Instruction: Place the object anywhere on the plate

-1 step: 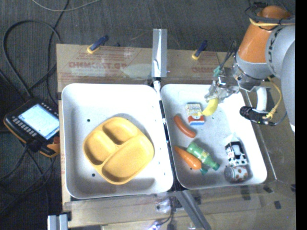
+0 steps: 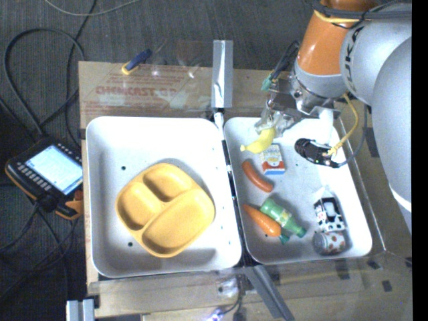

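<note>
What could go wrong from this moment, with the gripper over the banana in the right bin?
1. The gripper sits at the banana end only, so it may slip out.
2. The small carton and sausage lie close and may be knocked.
3. The yellow plate is in the other bin, across both rims.

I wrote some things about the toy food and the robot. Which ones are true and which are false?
1. The yellow plate lies in the left bin. True.
2. The banana lies on the plate. False: it is in the right bin, right under the gripper.
3. The carrot touches the green bottle. True.
4. The sausage is in the left bin. False: it is in the right bin.
5. The plate has food on it. False: nothing lies on it.
</note>
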`<state>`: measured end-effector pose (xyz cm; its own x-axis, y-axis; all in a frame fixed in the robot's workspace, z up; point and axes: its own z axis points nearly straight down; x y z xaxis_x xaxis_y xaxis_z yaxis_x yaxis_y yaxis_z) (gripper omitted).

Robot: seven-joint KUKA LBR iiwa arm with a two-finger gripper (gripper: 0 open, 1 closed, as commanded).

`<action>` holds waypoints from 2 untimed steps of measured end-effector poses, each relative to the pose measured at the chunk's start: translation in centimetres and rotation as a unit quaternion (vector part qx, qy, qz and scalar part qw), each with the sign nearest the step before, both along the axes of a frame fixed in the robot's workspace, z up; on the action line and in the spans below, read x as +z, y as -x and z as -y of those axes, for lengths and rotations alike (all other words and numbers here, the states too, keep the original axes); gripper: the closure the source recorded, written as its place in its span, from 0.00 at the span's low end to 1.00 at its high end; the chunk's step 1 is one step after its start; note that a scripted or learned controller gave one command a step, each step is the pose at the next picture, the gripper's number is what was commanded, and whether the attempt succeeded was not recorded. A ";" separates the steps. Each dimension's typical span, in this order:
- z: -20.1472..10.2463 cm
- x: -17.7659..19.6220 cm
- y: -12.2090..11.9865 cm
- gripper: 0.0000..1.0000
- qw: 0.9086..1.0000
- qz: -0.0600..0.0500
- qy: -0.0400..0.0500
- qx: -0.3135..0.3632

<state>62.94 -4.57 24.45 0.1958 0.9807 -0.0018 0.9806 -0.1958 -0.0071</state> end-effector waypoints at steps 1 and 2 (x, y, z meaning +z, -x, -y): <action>-7.1 0.4 2.6 1.00 0.999 -0.001 0.000 -0.043; -7.9 -2.5 7.1 1.00 0.999 -0.001 0.001 -0.040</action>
